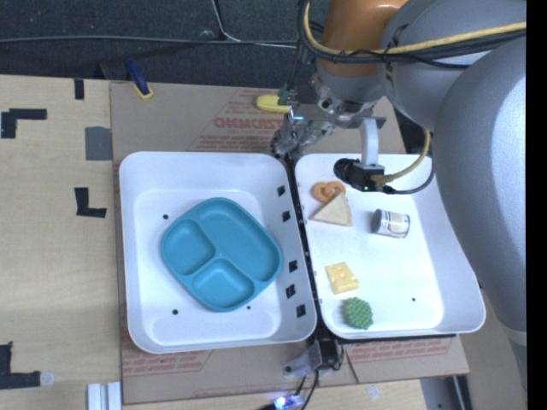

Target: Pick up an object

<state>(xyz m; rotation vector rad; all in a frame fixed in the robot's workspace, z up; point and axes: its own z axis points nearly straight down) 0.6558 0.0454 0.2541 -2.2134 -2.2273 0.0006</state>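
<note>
In the camera view, the pincer (295, 135) hangs at the far rim where the left bin (137, 186) and the right bin (453, 272) meet, well short of the right bin's pickable things: pretzel (326, 191), pale wedge (334, 211), small can (391, 223), yellow cheese block (342, 277) and green lump (358, 313). So a descent from here would likely strike the rim or divider and come up with nothing. The pincer is a small dark tangle under the wrist, so I cannot tell whether it is spread or pressed together, and the grey arm (479, 101) hides the right bin's far right corner.
</note>
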